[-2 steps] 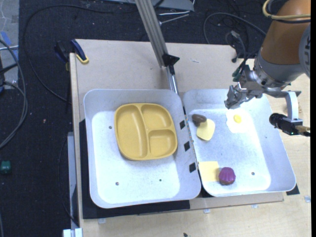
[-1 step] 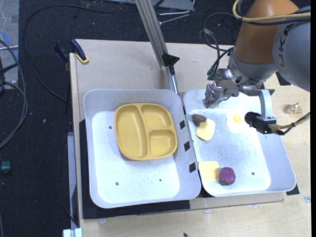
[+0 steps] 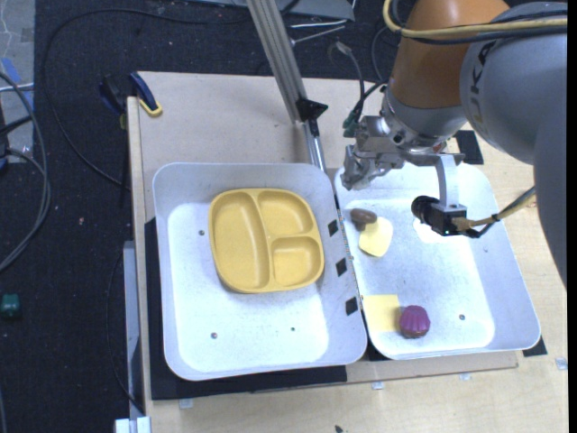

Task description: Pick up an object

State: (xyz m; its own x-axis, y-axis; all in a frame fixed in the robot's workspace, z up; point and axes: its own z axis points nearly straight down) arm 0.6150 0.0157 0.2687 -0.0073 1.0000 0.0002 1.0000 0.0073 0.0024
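Observation:
My gripper (image 3: 353,177) hangs over the far left corner of the right bin (image 3: 505,287), under the grey arm with its orange band. Just below it lies a small brown object (image 3: 363,216), and touching that is a pale yellow piece (image 3: 376,238). Nearer the front of the same bin a flat yellow square (image 3: 380,311) lies against a purple object (image 3: 414,321). I see nothing held in the gripper.
A yellow divided tray (image 3: 267,239) lies in the left bin (image 3: 180,332). A slanted metal pole (image 3: 279,52) rises behind the bins near the gripper. A black fitting with cables (image 3: 440,215) hangs from the arm over the right bin.

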